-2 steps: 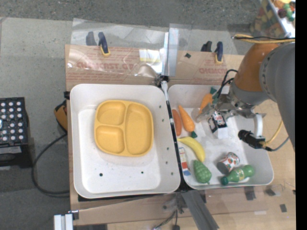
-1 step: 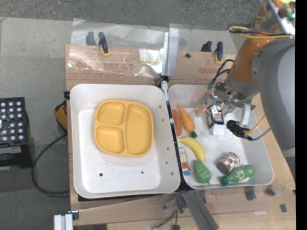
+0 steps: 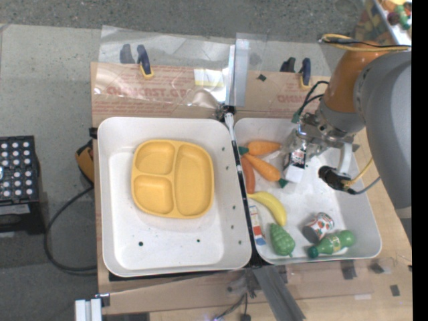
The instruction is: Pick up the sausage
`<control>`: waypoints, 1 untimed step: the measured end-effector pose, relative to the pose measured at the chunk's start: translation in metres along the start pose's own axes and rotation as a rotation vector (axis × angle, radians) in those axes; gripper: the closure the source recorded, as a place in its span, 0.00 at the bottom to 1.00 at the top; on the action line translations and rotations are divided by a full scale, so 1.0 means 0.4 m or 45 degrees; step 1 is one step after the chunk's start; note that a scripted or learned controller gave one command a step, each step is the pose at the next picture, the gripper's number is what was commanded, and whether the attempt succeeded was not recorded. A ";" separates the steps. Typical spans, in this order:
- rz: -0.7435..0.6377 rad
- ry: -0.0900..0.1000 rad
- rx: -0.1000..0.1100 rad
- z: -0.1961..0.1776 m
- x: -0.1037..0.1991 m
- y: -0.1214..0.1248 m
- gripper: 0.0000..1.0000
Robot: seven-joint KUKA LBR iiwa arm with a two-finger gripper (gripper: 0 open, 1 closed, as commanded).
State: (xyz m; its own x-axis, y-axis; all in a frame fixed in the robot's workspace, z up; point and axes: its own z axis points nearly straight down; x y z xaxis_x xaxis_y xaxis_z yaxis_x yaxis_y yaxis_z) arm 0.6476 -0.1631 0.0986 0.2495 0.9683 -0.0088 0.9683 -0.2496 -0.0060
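The sausage (image 3: pixel 248 174) is a reddish-orange stick lying lengthwise against the left wall of the right bin (image 3: pixel 361 209). Two orange carrots lie beside it, one (image 3: pixel 263 148) just above and one (image 3: pixel 269 170) touching its right side. My gripper (image 3: pixel 294 168) hangs low over the middle of the right bin. It is to the right of the carrots and apart from the sausage. Nothing shows in its grasp.
A yellow divided plate (image 3: pixel 173 178) lies in the left bin (image 3: pixel 114 246). In the right bin's front half are a banana (image 3: pixel 271 206), a green vegetable (image 3: pixel 281 240), a small can (image 3: pixel 319 226) and a green bottle (image 3: pixel 333 243). Cables hang from the wrist (image 3: pixel 344 179).
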 end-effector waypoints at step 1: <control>0.492 -0.014 0.028 0.016 0.076 0.013 1.00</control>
State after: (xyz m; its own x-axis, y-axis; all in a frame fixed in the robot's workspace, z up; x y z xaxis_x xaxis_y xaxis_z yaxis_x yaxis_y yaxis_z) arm 0.6602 -0.1352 0.0919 0.5957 0.8028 -0.0254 0.8026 -0.5962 -0.0214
